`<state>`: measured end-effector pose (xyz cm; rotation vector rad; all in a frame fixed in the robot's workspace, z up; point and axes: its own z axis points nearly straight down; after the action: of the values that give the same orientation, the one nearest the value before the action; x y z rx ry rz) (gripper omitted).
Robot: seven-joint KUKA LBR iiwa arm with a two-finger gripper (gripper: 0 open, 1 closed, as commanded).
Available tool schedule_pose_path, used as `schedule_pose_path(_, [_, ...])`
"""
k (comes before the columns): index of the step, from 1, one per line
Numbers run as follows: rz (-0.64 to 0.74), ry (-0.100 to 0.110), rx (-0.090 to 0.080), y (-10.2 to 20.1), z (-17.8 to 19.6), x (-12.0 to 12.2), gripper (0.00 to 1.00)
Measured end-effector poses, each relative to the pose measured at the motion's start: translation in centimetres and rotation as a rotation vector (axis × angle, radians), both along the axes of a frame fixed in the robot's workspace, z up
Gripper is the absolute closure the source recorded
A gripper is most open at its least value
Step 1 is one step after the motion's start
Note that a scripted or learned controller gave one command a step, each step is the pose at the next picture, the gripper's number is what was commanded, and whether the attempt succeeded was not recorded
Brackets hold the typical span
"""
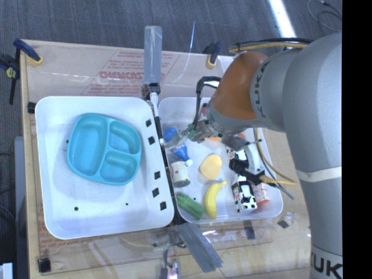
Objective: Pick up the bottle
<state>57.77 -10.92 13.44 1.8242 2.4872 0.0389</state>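
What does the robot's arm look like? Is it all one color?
Not all one color. The arm is big, round and smooth grey, with a shiny orange band near the wrist. A yellow-and-black cable curves over the top, and black letters are printed low on its grey body. The gripper end looks dark and small.

The single camera was fixed above the bench and looked down at a slant, so both white bins fitted in the frame: the left bin and the right bin. It stood at a middle distance, with dark floor visible at the far side. The grey arm entered from the right and covered that part
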Motion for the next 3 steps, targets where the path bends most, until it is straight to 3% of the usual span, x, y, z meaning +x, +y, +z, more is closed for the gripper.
schedule_pose_path(1, [-0.077, 0.042, 0.003, -0.3, -2.4, -1.7, 0.00])
schedule_pose_path(2, [-0.071, 0.049, 0.008, 0.0, -1.7, -1.8, 1.00])
schedule_pose_path(3, [0.032, 0.060, 0.012, 5.3, 14.0, -0.9, 1.00])
